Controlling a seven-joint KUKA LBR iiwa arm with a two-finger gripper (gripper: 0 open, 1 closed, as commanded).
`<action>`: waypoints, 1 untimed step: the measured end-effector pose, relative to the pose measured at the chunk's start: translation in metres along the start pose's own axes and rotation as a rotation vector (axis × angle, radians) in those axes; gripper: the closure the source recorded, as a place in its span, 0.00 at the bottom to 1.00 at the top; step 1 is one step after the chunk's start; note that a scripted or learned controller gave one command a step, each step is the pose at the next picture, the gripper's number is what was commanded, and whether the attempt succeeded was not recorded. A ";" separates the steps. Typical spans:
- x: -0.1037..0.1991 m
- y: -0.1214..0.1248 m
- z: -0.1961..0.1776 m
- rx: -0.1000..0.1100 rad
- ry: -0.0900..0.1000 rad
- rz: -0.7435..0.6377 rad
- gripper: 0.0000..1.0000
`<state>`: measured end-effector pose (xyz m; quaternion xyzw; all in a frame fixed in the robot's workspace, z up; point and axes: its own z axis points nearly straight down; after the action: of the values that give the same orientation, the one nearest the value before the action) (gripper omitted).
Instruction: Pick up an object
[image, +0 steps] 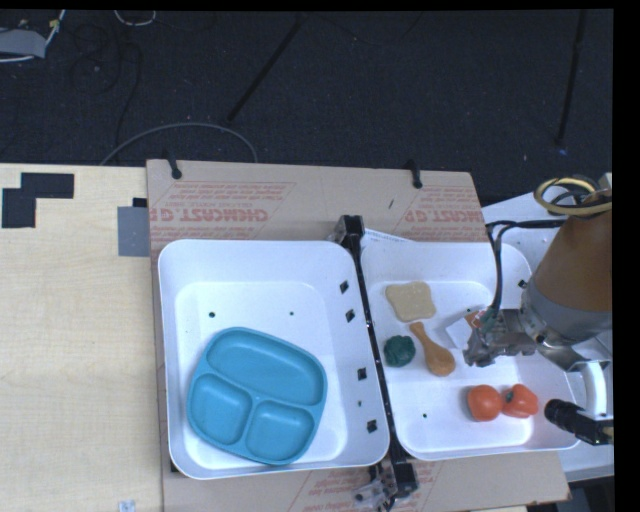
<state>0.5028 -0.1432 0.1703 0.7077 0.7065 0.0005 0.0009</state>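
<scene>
The right bin (440, 430) holds a tan slice of toast (410, 300), a dark green round object (400, 350), a small wooden spoon (432, 350) and an orange-red tomato-like object (485, 402) with a second red piece (520, 401) touching it. My gripper (482, 345) reaches in from the right and hangs low over the bin, just right of the spoon's bowl and a little behind the red pieces. Nothing can be seen held in it.
The left bin (180, 270) carries a blue sectioned plate (258, 395). A black divider (365, 330) separates the two bins. A black part (575, 420) sticks out past the right bin's front right corner. Cables (560, 195) hang by the arm.
</scene>
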 end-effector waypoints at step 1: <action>-0.001 0.001 -0.049 0.001 0.000 -0.003 1.00</action>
<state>0.5033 -0.1437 0.2196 0.7066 0.7076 0.0002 0.0002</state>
